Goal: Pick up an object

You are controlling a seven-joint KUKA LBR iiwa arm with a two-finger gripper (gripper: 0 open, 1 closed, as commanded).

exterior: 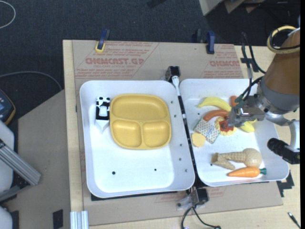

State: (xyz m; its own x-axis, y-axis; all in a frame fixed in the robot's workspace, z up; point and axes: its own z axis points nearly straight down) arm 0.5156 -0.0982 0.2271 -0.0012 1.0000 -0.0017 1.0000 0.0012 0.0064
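Bright even overhead light, soft shadows, mild glare (white bins (pixel 95 175)), slightly soft focus.

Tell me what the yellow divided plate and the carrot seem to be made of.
Yellow divided plate: likely moulded plastic, matte, uniform colour with soft rounded compartment ridges. Carrot: probably toy plastic or rubber, smooth, evenly bright orange with a green tip; too small to be sure.

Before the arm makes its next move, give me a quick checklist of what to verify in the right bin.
1. Gripper over the right bin: ok.
2. Fingers open or shut: cannot tell.
3. Object between the fingers: cannot tell; toy food crowds under it.
4. Carrot and ice cream cone apart from the gripper: ok.
5. Banana free of the arm: ok.
6. Yellow tray lying in the left bin: ok.
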